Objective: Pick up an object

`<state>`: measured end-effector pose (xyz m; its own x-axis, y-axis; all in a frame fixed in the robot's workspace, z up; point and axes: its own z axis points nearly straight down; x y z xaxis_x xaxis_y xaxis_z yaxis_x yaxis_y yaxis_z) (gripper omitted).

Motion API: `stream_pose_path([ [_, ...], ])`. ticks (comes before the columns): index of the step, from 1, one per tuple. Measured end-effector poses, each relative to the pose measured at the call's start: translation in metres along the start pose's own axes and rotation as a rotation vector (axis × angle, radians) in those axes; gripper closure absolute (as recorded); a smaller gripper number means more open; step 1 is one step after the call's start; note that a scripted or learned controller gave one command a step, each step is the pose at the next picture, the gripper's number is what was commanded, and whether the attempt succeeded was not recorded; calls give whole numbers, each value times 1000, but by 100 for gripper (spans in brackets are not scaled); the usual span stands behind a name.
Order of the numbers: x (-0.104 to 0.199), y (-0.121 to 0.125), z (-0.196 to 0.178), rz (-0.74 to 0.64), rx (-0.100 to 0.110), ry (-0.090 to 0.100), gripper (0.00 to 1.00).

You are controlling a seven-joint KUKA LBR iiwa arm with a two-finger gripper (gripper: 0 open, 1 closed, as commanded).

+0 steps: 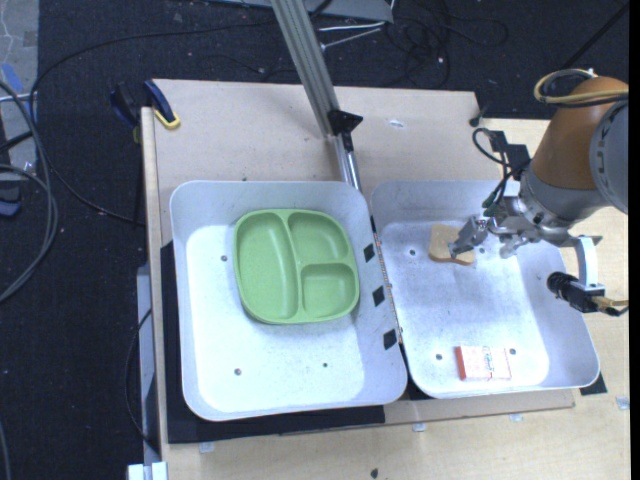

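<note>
while the end effector (468, 245) sat low at the tan object (445, 244), its state unreadable, the grasp step looked underway; next, a firm close and lift.

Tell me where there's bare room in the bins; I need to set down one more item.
Left bin: open floor below the green tray. Right bin: bare middle between the tan piece and the small box. Crowded by the gripper at that piece.
</note>
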<state>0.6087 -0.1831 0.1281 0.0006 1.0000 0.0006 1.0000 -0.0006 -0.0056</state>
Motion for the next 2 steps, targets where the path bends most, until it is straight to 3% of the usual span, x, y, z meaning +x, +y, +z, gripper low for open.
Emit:
stream_pose_path([
  [1,0,0,37,0,-5,-2,0],
  [2,0,1,25,-1,-8,-2,100],
])
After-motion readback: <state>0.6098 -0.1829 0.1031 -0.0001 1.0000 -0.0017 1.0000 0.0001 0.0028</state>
